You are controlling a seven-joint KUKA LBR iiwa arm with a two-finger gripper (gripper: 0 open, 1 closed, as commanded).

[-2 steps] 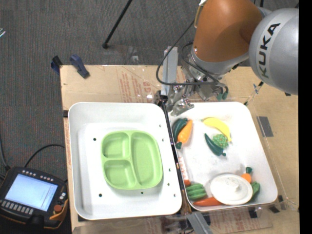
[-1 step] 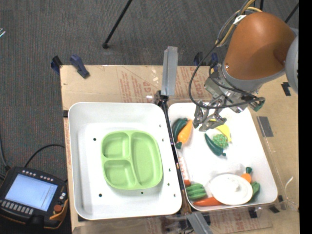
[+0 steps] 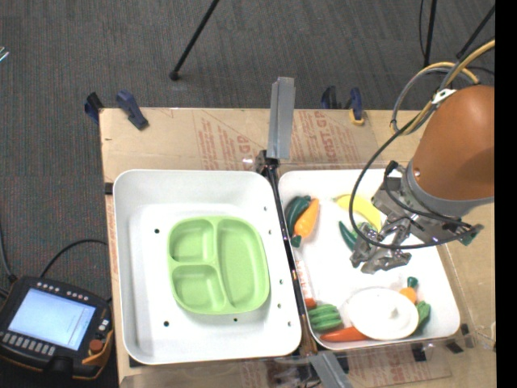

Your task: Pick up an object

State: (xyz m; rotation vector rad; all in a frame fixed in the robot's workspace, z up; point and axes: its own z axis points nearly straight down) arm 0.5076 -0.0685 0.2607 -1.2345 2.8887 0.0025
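Tool [image 3: 380,257] low over right bin [image 3: 323,186], above white plate [image 3: 380,314]

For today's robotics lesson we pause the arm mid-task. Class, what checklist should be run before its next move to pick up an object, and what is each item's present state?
1. Gripper is over the right bin, where the objects lie: ok.
2. Something held between its fingers: cannot tell.
3. Pickable objects in view: ok. A banana and a carrot lie in the bin's far part.
4. Target free of clutter: not ok near the white plate, where vegetables crowd its rim.
5. Left bin has room for a drop: ok. It holds a green tray.
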